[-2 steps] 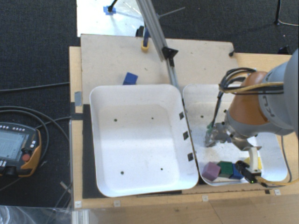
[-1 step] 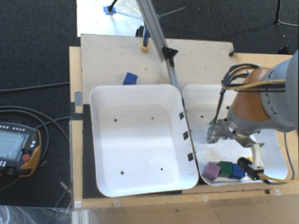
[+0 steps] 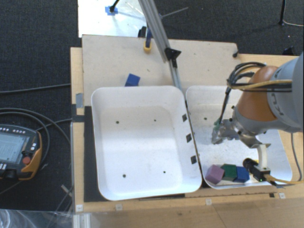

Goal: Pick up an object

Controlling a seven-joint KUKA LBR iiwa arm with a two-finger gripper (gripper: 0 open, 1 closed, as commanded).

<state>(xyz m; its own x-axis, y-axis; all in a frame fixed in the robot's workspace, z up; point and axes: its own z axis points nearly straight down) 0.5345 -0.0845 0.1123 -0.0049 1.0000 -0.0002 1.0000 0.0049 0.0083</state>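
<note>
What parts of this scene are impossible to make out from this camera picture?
- Gripper: small and blurred in the camera view, so its state is unclear.
- Right bin: the arm covers much of its floor.
- Green block: partly hidden between the purple block and blue block.
- Handheld controller: cut off by the left edge.

A dark, speckled carpet floor surrounds a light wooden counter. A pale board covers the counter's far part, with a white sheet beyond it at the upper middle of the frame. A grey metal pole slants down from the top. Black cables trail across the floor at left, near a handheld control pendant with a screen
</note>
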